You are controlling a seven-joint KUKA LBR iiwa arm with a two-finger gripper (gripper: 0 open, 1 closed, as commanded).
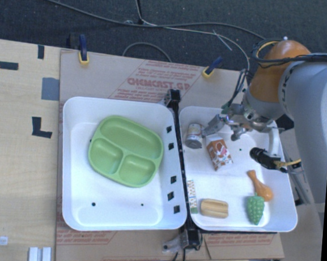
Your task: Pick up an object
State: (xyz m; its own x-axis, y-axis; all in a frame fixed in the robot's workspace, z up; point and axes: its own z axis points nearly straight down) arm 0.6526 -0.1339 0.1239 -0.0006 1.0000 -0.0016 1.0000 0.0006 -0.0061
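- Camera view: two white bins, left bin (116, 211) and right bin (234, 181), side by side on a card sheet (151, 80) atop the bench (13, 159).
- One green plate (126, 151) with three compartments, alone in left bin, toward its far half.
- Six small things in right bin: one can (194, 135), one packet (219, 153), one drumstick (259, 185), one bunch of grapes (254, 209), one roll (213, 207), one strip (190, 193).
- Two clamps, first (82, 54) and second (212, 66), on far edge of sheet.
- Gripper (224, 131) over far part of right bin, between can and packet's far end.
- Fingers (211, 126) spread apart, nothing between them; left one just beside can, contact impossible to judge.
- Can on its side, close to divider (175, 156) at bin's left wall.
- Packet near bin's middle, tilted, apart from can and drumstick.
- Strip flat against divider; roll just beside it at near rim.
- Grapes and drumstick near right rim, almost touching each other.
- Open floor in bin's middle between packet and roll; wide bare floor in left bin's near half.
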